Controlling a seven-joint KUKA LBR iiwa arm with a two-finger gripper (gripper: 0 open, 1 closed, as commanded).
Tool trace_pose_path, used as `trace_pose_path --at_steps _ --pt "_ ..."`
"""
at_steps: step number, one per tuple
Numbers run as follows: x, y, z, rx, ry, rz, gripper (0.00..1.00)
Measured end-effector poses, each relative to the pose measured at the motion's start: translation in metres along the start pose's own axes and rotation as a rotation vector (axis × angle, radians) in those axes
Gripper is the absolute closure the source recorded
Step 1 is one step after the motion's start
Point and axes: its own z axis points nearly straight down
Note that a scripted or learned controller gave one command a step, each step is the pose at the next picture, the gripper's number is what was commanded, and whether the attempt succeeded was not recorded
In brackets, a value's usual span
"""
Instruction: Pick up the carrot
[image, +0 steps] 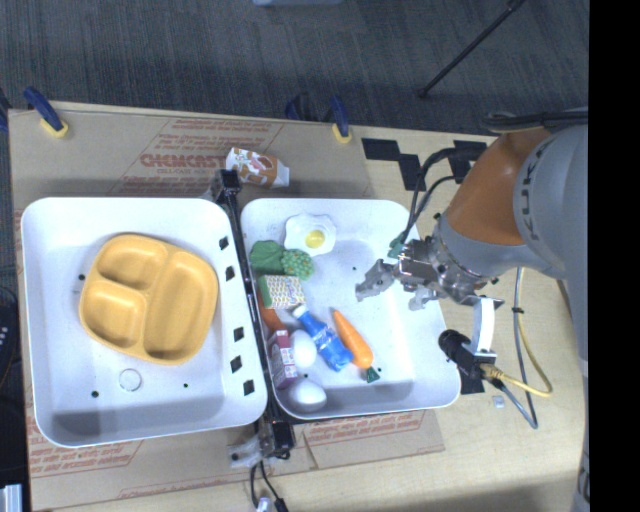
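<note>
The carrot (352, 341) is orange with a small green tip and lies slanted on the floor of the right bin (395, 380), towards its front. My gripper (371, 281) hovers over the same bin, up and to the right of the carrot and apart from it. Its fingers look spread, with nothing between them. The grey arm with its orange band (490, 200) reaches in from the right.
Left of the carrot lie a blue bottle (322, 340), a white egg (307, 393), a patterned box (283, 292), green broccoli (283, 260) and a fried egg (311, 237). The left bin (50, 400) holds a yellow divided plate (148, 296). A small packet (258, 167) lies behind the bins.
</note>
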Motion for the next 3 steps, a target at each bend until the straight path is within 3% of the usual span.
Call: trace_pose_path --at_steps 1,2,3 --pt "0.017 0.0 0.103 -0.001 0.0 -0.075 0.0" --pt "0.017 0.0 0.093 0.002 0.0 -0.079 1.0" --pt "0.071 -0.018 0.029 -0.001 0.0 0.045 1.0"
